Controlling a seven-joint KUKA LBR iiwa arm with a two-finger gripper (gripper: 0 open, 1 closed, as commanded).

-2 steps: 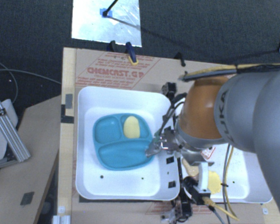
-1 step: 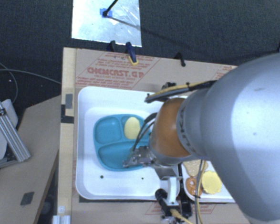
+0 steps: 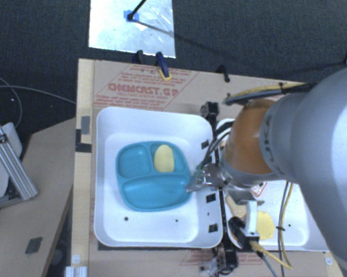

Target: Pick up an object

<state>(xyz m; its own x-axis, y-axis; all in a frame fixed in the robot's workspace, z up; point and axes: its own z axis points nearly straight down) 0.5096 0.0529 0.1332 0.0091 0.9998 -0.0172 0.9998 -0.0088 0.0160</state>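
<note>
Two white bins (image 3: pixel 110 160) on cardboard-covered bench (image 3: pixel 141 85), dark carpet; pincer (image 3: pixel 197 183) state unclear.

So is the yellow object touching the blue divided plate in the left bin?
Touching. The camera view shows the yellow object lying inside the upper right compartment of the blue plate, resting on its surface.

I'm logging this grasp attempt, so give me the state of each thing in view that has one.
blue divided plate: lying flat in the left bin, right way up.
yellow object: resting in the plate's upper right compartment, not held.
second yellow object: lying in the right bin, partly hidden by the arm.
end effector: at the plate's right rim; finger state unclear.
</note>
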